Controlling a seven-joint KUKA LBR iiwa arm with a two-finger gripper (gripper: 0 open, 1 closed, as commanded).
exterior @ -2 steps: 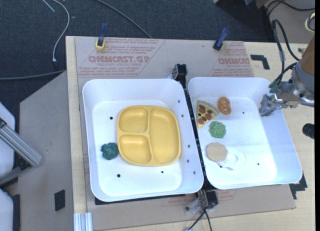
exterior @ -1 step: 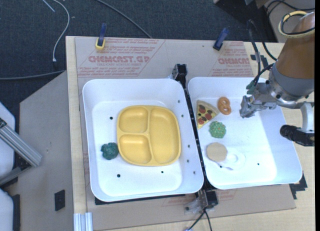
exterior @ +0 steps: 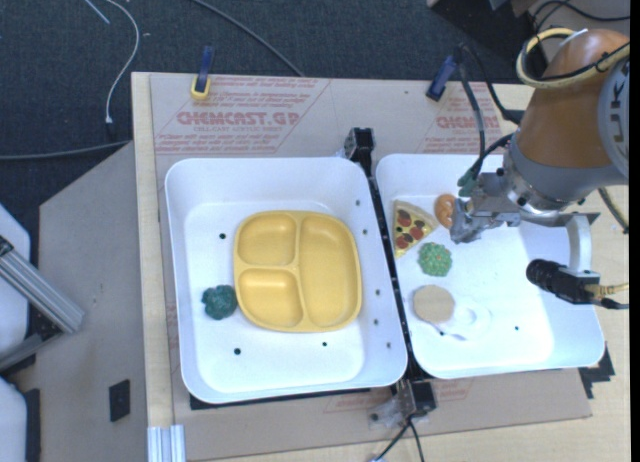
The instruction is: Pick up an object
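Dark carpet surrounds the tabletop (exterior: 160,120), a pale board printed with red lettering; a thin white cable (exterior: 125,20) loops on the floor at 10 o'clock.

Item 1: left bin (exterior: 185,185), white and shallow. It holds a yellow divided plate (exterior: 298,270) at its centre and a dark green broccoli piece (exterior: 219,300) at 8 o'clock, just beside the plate's edge.

Item 2: right bin (exterior: 560,350), white and shallow, set against the left bin. All its contents lie in the half toward 9 o'clock:
- pizza slice (exterior: 410,225), at 10 o'clock, near the bin's wall.
- small orange piece (exterior: 445,208), just beside the pizza slice, toward 1 o'clock of it.
- light green round piece (exterior: 435,259), at 5 o'clock of the pizza slice.
- beige disc (exterior: 434,304), at 6 o'clock of the light green piece, apart from it.

Item 3: gripper (exterior: 463,225), on the grey arm with its orange band, over the right bin. It sits just beside the orange piece and at 1 o'clock of the light green piece. Whether it is open or closed cannot be told, and nothing is seen held.

Item 4: two blue clamps (exterior: 204,78) on the board's edge at 12 o'clock.
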